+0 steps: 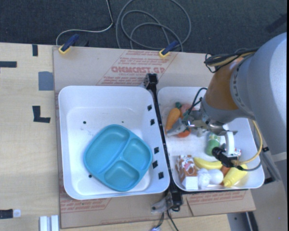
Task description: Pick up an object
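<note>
A: How far is the task going?

B: The end effector (191, 125) is reaching low into the right bin (253, 129), just beside the orange carrot (173, 118). I cannot tell how it is set, and nothing is lifting yet.

A: What is crowding it?

B: A green toy (213, 143), a banana (208, 164) and a yellow bottle (235, 176) are lying near the carrot. The blue divided plate (117, 156) is sitting apart, in the left bin (67, 105).

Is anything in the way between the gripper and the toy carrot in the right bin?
Nothing visible stands between them. The gripper sits low in the right bin, right beside the orange carrot, with a small red piece just under it. The banana and the green item lie off to the side.
</note>
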Robot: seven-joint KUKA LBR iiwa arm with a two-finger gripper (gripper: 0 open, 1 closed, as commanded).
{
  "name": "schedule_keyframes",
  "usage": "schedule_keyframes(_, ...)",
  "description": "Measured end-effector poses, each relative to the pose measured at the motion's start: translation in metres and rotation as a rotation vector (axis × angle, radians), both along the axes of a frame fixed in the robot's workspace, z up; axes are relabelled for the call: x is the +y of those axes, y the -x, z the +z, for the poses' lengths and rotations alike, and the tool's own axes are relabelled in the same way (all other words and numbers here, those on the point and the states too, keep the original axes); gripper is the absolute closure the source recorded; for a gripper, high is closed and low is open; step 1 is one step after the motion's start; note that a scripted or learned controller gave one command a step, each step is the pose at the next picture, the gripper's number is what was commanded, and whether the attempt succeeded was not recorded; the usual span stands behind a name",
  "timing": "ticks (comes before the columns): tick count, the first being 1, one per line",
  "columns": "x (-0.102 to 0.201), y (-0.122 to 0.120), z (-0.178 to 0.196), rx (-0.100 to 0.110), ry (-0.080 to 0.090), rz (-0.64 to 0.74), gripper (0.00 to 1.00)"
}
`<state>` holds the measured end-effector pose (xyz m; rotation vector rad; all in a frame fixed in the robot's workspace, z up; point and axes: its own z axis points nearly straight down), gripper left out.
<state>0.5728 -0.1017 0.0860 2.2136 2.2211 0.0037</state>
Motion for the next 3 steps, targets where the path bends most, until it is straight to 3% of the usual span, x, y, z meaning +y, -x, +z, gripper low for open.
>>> schedule_keyframes(1, 0.007, -0.075, -0.001, 0.001, 0.001, 0.001, 0.00)
schedule_keyframes(2, -0.005, -0.090, -0.003, 0.043, -0.013, -0.009, 0.00)
schedule_keyframes(3, -0.009, -0.089, 0.007, 0.041, 0.002, -0.008, 1.00)
